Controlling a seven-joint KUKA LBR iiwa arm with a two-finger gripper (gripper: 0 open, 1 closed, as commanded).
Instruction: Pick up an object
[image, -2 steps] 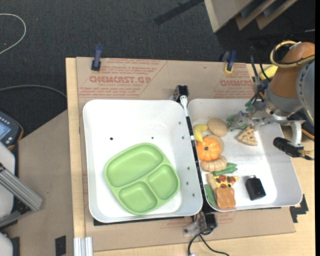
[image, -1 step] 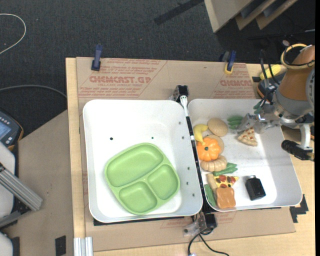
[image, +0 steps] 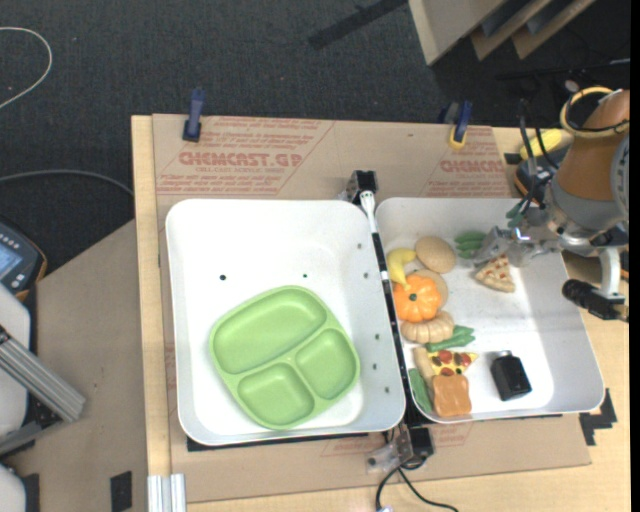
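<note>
Pizza slice (image: 495, 273) is seen lying flat in the right bin (image: 560, 340), just under the gripper (image: 508, 243). Nothing is held by the claw; whether it is open or closed cannot be told. A green tray (image: 284, 355) is placed in the left bin (image: 200, 250).

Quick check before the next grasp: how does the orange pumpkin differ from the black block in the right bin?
The orange pumpkin is round, ribbed and bright, with a green stem; the black block is flat, boxy and dark. The pumpkin sits packed among other toy foods against the bin's left wall, touching its neighbours; the block lies apart on bare floor nearer the front. The pumpkin looks somewhat larger. Both rest in the right bin, away from the end effector.
</note>
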